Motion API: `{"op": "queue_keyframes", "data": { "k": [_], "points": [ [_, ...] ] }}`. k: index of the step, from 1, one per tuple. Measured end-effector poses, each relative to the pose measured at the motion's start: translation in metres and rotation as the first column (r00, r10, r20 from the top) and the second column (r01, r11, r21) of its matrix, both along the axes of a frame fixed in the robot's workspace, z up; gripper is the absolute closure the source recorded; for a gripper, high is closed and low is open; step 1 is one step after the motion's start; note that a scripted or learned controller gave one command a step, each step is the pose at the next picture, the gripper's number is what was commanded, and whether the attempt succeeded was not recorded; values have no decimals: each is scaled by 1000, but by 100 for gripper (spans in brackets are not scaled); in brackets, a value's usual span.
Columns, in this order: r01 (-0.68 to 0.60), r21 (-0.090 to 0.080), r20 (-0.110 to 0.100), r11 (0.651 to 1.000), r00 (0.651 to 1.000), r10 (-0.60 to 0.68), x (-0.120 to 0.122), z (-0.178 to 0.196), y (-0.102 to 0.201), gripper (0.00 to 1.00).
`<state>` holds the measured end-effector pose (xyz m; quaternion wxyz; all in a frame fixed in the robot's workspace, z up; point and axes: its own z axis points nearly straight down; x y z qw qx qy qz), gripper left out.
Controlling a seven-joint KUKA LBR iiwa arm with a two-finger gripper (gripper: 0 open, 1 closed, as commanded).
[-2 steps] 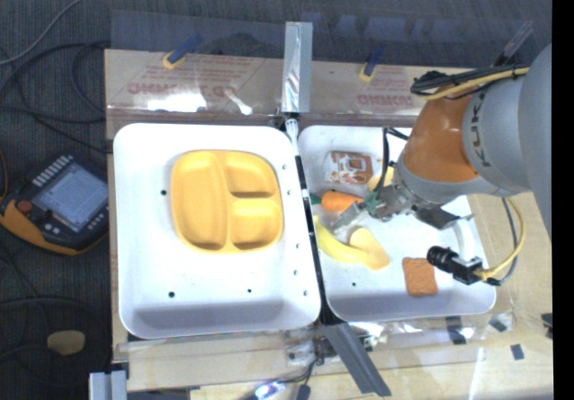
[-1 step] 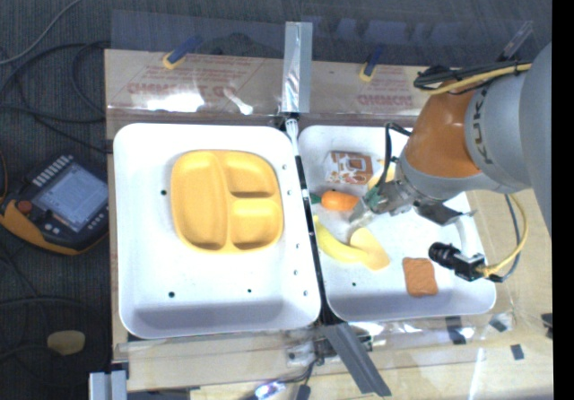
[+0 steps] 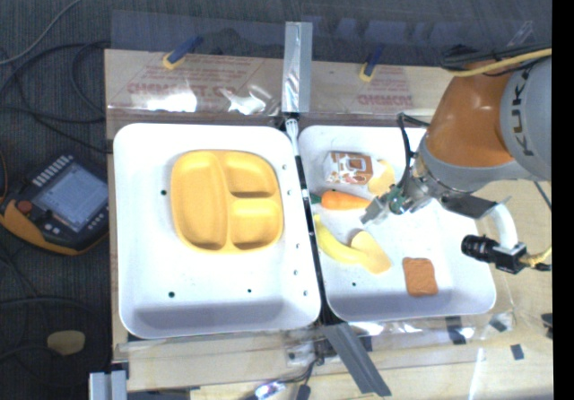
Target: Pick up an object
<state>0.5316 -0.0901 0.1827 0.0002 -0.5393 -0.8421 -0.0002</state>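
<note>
Hovering in the right bin (image 3: 466,300) at centre right, the gripper (image 3: 377,210) hangs above the carrot (image 3: 343,201); its finger state cannot be told. Crowding banana (image 3: 352,248) and packet (image 3: 348,169) risk a fouled grasp.

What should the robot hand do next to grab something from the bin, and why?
Probably dip a little lower and left, toward the carrot. The gripper sits in the right bin, right beside the carrot's tip, with nothing visibly between its fingers. The banana lies just below it and the brown biscuit is farther off, so the carrot looks like the closest thing to try.
</note>
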Motion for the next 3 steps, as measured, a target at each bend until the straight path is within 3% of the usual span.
{"op": "queue_keyframes", "data": {
  "k": [1, 2, 3],
  "points": [
    [0, 0, 0, 1000, 1000, 0, 0, 0, 0, 0],
    [64, 0, 4, 998, 998, -64, 69, -90, -16, 0],
    [59, 1, 1, 998, 998, -59, 64, -81, -26, 0]
  ]
}}
